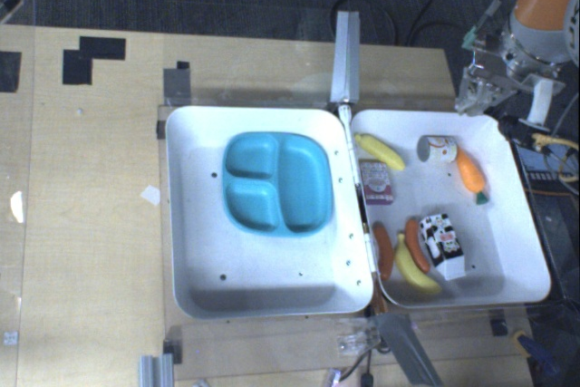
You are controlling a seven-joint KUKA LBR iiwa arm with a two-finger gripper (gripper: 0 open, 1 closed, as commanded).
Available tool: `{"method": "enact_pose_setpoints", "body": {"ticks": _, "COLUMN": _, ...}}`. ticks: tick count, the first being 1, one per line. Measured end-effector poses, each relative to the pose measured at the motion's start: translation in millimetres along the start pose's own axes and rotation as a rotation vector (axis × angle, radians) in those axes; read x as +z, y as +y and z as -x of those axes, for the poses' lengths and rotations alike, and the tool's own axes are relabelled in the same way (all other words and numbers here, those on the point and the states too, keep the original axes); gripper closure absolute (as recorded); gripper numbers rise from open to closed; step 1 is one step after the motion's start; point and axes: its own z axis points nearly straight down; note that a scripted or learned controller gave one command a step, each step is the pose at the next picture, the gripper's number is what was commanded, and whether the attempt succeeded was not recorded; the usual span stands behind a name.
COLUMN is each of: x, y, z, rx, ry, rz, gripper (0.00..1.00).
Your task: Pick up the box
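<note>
You are looking at two white bins: the left bin [190, 222] is holding a blue divided tray [276, 182], while the right bin [521, 231] is crowding the food items together, so access is tight. The arm's gripper [480, 91] is hovering above that bin's far right corner; you cannot tell its state. The box [443, 245] is lying near the front, wedged against a banana [412, 269] and a sausage [418, 240].
</note>
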Motion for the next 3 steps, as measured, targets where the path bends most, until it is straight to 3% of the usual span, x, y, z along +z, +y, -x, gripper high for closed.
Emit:
{"method": "enact_pose_setpoints", "body": {"ticks": 1, "x": -20, "y": 9, "z": 31, "rx": 0.006, "ry": 0.000, "rz": 0.000, "gripper": 1.00}}
{"method": "enact_pose_setpoints", "body": {"ticks": 2, "x": -35, "y": 8, "z": 25, "rx": 0.030, "ry": 0.000, "rz": -0.001, "gripper": 1.00}}
{"method": "enact_pose_setpoints", "body": {"ticks": 3, "x": -53, "y": -8, "z": 26, "rx": 0.302, "ry": -0.001, "rz": -0.001, "gripper": 1.00}}
